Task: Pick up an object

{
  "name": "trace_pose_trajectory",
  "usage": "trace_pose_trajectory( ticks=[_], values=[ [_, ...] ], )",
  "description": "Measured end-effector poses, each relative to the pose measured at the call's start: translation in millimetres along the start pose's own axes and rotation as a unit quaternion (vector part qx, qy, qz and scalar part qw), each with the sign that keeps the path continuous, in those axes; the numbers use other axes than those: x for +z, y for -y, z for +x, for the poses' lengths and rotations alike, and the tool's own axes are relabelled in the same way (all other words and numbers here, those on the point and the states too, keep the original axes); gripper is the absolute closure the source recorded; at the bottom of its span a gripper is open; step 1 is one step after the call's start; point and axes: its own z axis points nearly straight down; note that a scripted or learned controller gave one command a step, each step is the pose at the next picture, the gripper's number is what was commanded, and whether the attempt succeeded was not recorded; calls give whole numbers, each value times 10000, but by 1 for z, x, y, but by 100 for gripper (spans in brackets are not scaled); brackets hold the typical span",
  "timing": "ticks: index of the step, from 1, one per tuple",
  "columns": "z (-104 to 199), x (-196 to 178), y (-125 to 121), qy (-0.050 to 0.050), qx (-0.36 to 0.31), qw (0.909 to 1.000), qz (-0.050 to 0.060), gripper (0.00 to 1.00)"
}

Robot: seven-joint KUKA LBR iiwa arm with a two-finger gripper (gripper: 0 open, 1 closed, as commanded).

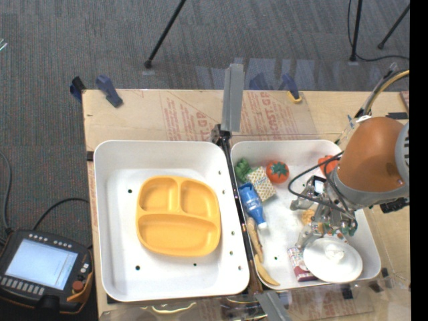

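Objects for picking lie in the right bin (334,147): a blue bottle (253,204) near its left wall, a green item (242,168) and a patterned packet (261,182) just beside it, a red-orange tomato-like toy (277,171), a wooden spoon (261,254) along the left side, a white round plate (332,261) in the near right corner, and a small red-and-white packet (298,262) touching that plate. The gripper (326,225) is low inside this bin, just above the plate. Whether it is released or clenched, I cannot tell, since the wrist hides it. The left bin (114,179) holds a yellow divided tray (179,216), lying flat.
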Motion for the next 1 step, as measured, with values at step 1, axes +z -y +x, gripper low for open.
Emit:
trace_pose_trajectory(
  ticks=[1],
  values=[
    [-94, -1, -2, 5, 1615, 9869, 13, 0]
  ],
)
